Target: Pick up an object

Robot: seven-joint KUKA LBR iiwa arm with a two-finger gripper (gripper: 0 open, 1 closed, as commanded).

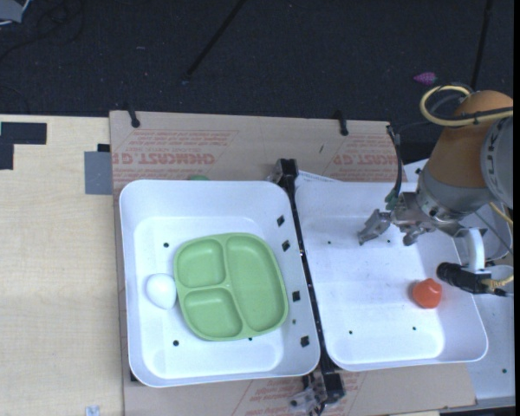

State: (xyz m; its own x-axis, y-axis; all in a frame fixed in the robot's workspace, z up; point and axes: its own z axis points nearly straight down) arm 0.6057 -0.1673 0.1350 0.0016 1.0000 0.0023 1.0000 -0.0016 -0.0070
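Note:
A small red-orange ball [426, 293] lies near the right wall of the right bin [373, 345]. My gripper [391, 231] hangs over the upper middle of that bin, up and to the left of the ball and apart from it. Its fingers [370, 230] are spread open with nothing between them. In the left bin [147, 211] a green divided plate [230, 285] lies flat, and a white egg-shaped object [161, 290] rests against the plate's left edge.
A black divider [299, 267] runs between the two bins. The bins sit on a cardboard sheet [243, 150] on the bench. The arm's orange band [468, 146] stands over the right bin's upper right corner.

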